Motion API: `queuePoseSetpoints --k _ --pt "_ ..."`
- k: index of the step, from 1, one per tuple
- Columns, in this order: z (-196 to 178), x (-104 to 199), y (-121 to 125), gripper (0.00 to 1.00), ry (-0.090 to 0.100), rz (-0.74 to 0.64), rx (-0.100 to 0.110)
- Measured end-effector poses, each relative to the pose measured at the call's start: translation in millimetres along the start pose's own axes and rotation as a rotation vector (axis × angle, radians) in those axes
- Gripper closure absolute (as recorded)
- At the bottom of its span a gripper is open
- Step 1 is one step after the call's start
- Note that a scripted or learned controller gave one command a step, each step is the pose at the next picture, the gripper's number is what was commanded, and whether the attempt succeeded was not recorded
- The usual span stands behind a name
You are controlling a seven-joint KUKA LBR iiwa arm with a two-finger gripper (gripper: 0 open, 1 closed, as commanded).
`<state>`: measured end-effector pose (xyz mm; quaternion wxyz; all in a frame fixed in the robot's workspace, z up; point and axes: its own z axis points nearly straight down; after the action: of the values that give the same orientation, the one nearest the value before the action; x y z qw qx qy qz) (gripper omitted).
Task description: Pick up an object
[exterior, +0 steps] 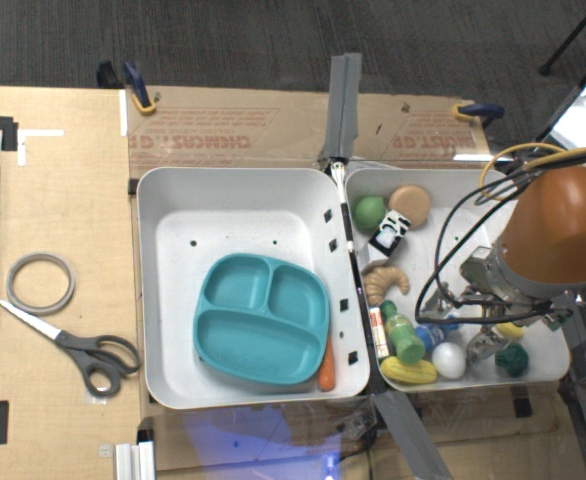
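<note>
While the arm [558, 228] hangs low over the right bin [473, 183], you have nothing visibly lifted: toys lie along the lower right, the ball [449, 359] among them. Your claw's state can't be told.

I'm reading what print I can find. On the cardboard sheet [303, 133] along the upper middle of the frame runs red lettering, upside down from here; on its left stretch I make out something like "CHEMICAL GUYS", though the letters are faint and I won't swear to it. On its right stretch, upper right, there's more red print, too broken to read. The small black-and-white block [389, 232] in the right bin carries markings, too small to tell.
</note>
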<state>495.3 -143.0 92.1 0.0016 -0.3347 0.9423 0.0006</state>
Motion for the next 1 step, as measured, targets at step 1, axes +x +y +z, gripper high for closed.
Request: queuePoseSetpoints --k 1 --pt "-0.8 -77.6 -92.7 0.00 -0.003 -0.055 0.002"
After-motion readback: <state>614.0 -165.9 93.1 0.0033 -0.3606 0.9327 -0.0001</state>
